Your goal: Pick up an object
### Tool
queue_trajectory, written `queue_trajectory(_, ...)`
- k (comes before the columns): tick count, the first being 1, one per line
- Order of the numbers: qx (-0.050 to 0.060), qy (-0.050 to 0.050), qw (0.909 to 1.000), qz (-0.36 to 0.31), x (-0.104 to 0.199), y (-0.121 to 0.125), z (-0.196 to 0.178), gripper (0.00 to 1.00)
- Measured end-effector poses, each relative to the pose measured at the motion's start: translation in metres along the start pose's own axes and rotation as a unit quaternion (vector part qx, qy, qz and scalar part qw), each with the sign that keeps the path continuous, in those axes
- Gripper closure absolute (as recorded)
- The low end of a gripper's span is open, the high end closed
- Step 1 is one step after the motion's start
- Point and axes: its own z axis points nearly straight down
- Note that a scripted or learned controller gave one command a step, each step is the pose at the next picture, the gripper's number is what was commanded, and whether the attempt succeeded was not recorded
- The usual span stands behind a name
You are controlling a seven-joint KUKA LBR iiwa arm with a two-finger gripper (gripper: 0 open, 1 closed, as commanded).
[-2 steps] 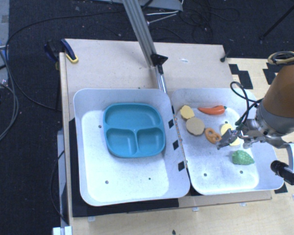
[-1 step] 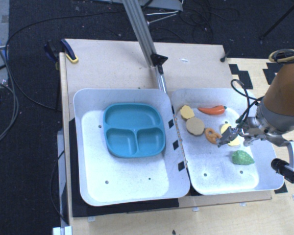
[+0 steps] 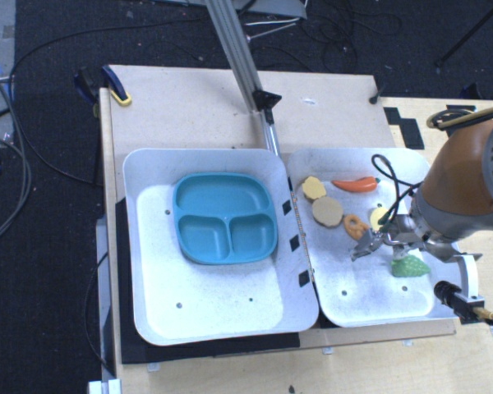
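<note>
In the right bin (image 3: 370, 302) lie several small objects. A yellow piece (image 3: 313, 189) and a tan round disc (image 3: 328, 213) sit near the bin's left side, with a red chili pepper (image 3: 355, 185) behind them. An orange ring-shaped piece (image 3: 355, 226) lies by a small yellow-green item (image 3: 379, 216), which the arm partly hides. A green leafy piece (image 3: 411, 266) rests toward the front right. My gripper (image 3: 368, 249) hangs low over the bin floor, just in front of the orange ring and left of the green piece. Nothing is visibly held.
The left bin (image 3: 148, 302) holds a blue divided plate (image 3: 226, 218). A slanted metal pole (image 3: 238, 48) stands behind the bins. The arm's grey and orange body (image 3: 464, 187) covers the right bin's right edge. Black markers line the seam between the bins.
</note>
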Motion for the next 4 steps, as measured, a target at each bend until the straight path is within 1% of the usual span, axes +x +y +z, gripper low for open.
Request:
queue_trajectory(1,-0.003,-0.001,1.0,0.0,0.0,0.001,0.037,0.0)
queue_trajectory(2,-0.006,-0.002,1.0,0.001,-0.001,0.003,0.023,1.0)
queue_trajectory(3,-0.004,-0.001,1.0,-0.001,-0.001,-0.001,-0.02,1.0)
queue_trajectory(4,-0.006,-0.002,1.0,-0.002,-0.002,0.0,-0.084,1.0)
